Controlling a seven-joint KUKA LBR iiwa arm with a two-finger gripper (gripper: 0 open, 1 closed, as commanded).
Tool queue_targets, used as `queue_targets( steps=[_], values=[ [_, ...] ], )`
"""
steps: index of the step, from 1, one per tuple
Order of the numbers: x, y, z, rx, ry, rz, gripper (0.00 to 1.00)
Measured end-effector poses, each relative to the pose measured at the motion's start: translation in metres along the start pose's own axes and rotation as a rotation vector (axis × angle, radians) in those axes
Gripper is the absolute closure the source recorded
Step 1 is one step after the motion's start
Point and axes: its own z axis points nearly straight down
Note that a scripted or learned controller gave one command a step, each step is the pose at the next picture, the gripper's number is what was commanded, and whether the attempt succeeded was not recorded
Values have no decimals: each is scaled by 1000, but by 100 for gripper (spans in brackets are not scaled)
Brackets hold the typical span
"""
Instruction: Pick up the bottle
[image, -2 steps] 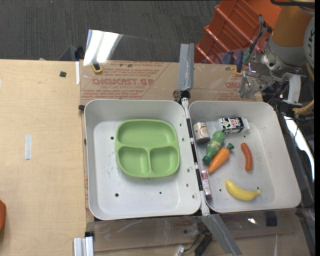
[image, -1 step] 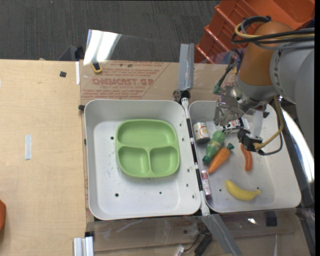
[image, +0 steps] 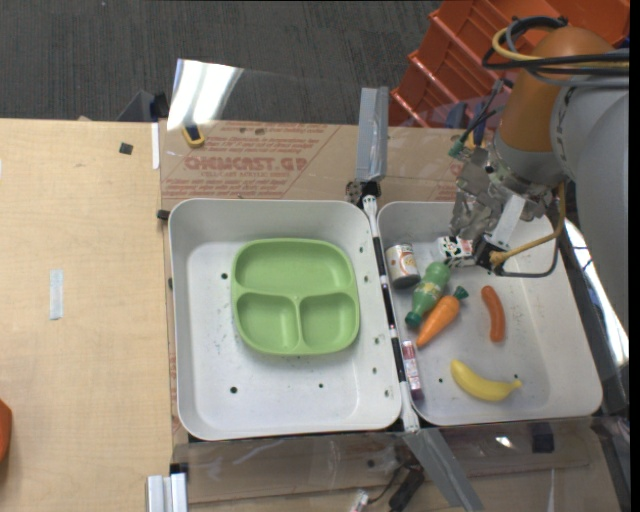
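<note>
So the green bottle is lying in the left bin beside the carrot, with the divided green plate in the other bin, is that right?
Not quite: the green bottle lies in the right bin, beside the carrot. The divided green plate sits in the left bin, as the camera view shows.

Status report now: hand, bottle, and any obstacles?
Hand above right bin's back edge. Bottle lies in bin, ungrasped. Carrot and can touching it.
</note>
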Motion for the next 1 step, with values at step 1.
queue_targets(
  steps=[1],
  values=[
    [-40, -67, -32, 3, 0, 126, 100]
  ],
)
